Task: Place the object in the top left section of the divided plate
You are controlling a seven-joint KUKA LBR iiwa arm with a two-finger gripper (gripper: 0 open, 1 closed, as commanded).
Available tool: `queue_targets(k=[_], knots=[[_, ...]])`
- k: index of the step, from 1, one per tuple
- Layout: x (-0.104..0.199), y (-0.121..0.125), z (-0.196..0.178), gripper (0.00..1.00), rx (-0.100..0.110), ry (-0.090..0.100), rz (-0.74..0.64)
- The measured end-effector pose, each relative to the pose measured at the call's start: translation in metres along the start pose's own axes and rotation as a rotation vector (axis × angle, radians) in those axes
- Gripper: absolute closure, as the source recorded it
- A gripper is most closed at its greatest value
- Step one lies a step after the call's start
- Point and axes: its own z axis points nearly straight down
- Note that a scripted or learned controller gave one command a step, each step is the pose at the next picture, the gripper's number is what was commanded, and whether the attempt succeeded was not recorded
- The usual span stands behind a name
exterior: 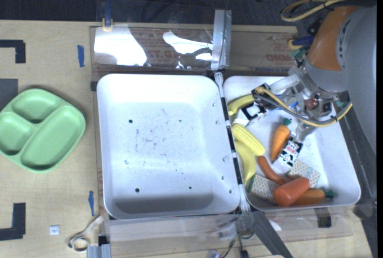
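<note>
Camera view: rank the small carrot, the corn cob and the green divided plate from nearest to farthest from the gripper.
1. Small carrot, in the right bin just below the gripper.
2. Corn cob, at that bin's left side.
3. Green divided plate, far left on the bench.

Two white bins sit side by side, and one green divided plate lies left of them. The right bin holds one banana, one corn cob, one carrot and two sausages.

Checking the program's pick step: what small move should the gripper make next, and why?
Probably lower onto the carrot. The gripper hangs over the right bin beside it, and the green divided plate bears nothing, so a pick comes first.
</note>
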Motion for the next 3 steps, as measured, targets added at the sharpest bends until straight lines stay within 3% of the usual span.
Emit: queue_targets(k=[1,2,3], knots=[[-0.029,-0.086,0.001,0.0,-0.002,0.001,0.029],[-0.053,-0.115,-0.026,0.0,-0.001,0.0,0.031],[-0.014,-0.076,-0.123,0.0,-0.003,0.003,0.025]])
